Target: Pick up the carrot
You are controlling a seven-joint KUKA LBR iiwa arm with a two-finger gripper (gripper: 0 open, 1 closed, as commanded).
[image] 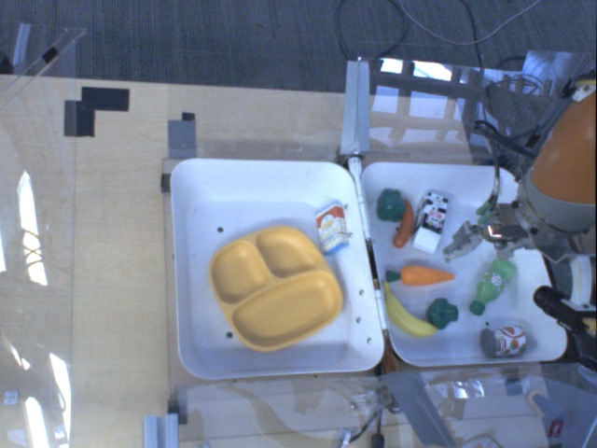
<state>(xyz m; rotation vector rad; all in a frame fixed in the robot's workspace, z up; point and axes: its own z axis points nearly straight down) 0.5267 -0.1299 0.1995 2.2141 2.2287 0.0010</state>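
Note:
The carrot point(424, 275) lies flat in the right bin point(466, 177), orange with its green top pointing left. My gripper point(464, 241) hangs over the same bin, above and to the right of the carrot and apart from it. It is open with nothing between its fingers. The arm's orange band point(569, 157) is at the right edge of the view.
Around the carrot are a banana point(407, 315), two broccoli pieces point(391, 203) point(442, 313), a red-orange pepper point(404, 224), a black-and-white carton point(430, 218), a green bottle point(492, 286) and a can point(505, 341). The left bin point(196, 250) holds a yellow divided plate point(275, 287) and a small carton point(332, 228).

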